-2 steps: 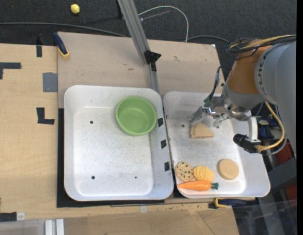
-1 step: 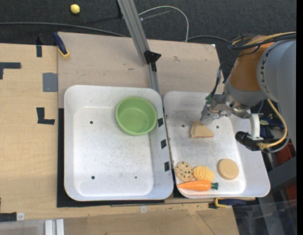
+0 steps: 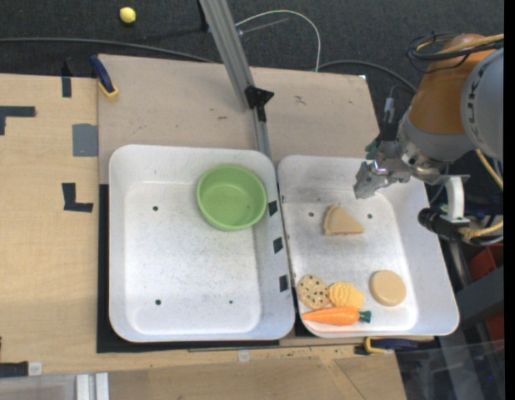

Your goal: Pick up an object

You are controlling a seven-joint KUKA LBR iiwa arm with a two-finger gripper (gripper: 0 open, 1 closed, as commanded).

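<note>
My jaws hanging over the right shallow white bin, their spread impossible to tell, tan wedge-shaped toy just below-left.

A pale wooden tabletop fills the left and middle of the view, marked with a few dark tape strips and one grey patch, and a lighter board lies across its far part. Beyond it the floor is dark carpet, where a small yellow ball rests and thin cables trail. A grey metal pole slants in from above over the board.
</note>
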